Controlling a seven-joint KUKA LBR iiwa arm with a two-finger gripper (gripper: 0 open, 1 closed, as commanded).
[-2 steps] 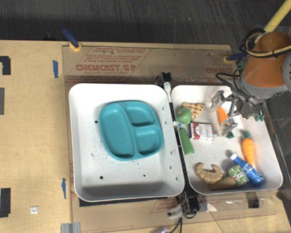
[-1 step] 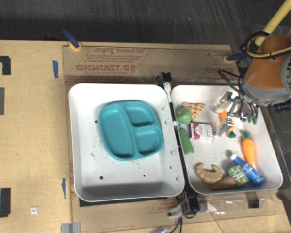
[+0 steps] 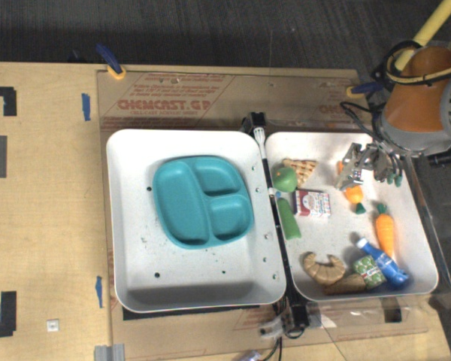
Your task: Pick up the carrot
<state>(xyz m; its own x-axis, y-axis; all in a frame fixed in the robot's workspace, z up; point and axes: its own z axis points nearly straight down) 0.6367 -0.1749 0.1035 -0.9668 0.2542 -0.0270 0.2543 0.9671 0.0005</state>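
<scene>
Since the long orange carrot with a green top [image 3: 385,232] lies free on the right white bin's floor [image 3: 338,232], apart from the metal two-finger gripper [image 3: 355,173] (finger state unreadable), approach from above, jaws across its width.

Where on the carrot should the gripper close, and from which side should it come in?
Grip the carrot across its thick orange middle, probably coming straight down. It lies flat in the right bin, green top toward the gripper, tip near the blue bottle. Fingers should close across its width, where bare floor flanks it.
</scene>
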